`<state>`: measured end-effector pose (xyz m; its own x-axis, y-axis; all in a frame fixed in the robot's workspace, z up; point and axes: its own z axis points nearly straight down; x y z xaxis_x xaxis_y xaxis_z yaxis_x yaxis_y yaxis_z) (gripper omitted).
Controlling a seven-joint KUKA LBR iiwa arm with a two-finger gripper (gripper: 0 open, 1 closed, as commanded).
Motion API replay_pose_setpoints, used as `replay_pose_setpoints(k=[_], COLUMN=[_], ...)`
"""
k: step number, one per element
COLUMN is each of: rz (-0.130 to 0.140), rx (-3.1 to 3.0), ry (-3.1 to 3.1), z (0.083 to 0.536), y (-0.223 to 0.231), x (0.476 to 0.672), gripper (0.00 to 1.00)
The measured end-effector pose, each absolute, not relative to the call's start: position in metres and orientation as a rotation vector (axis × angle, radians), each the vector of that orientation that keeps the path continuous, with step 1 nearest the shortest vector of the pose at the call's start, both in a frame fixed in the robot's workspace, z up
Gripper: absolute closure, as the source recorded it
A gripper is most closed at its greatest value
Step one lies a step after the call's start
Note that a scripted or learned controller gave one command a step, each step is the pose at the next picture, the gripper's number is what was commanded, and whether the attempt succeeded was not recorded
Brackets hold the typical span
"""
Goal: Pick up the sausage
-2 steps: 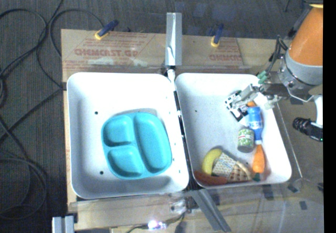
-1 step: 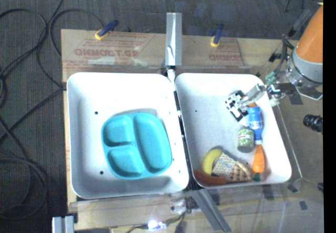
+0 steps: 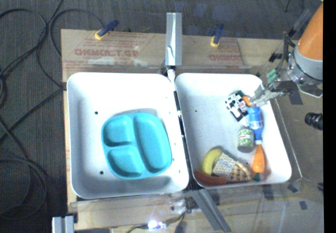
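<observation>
Down at the near edge of the right-hand shallow white bin (image 3: 210,87), the dark red curved toy sausage (image 3: 206,178) lies partly under a waffle-patterned wedge (image 3: 231,169) and beside a yellow banana (image 3: 211,159). Probably light, smooth, slippery plastic; grip its exposed left end crosswise. Whether the claw (image 3: 261,96), at the far right, is apart or together, I cannot tell.

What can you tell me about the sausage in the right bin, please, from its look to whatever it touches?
The sausage is a dark reddish-brown, slightly curved link that looks like smooth toy plastic. It lies flat along the front wall of the right bin, near its front-left corner. The banana sits just behind it, and the waffle-patterned wedge overlaps its right end, hiding that part. The gripper is at the bin's far right, well apart from it.
</observation>
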<state>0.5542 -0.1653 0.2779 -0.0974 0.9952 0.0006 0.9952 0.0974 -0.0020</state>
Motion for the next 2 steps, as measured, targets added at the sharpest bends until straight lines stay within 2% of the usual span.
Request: replay_pose_setpoints(k=[1,2], rz=[0.002,0.003], rx=[-2.109,-2.220], ry=[-2.326,-2.218], z=[0.278,0.245], y=[-0.165,-0.080], x=[0.554,0.526], gripper=[0.00,0.00])
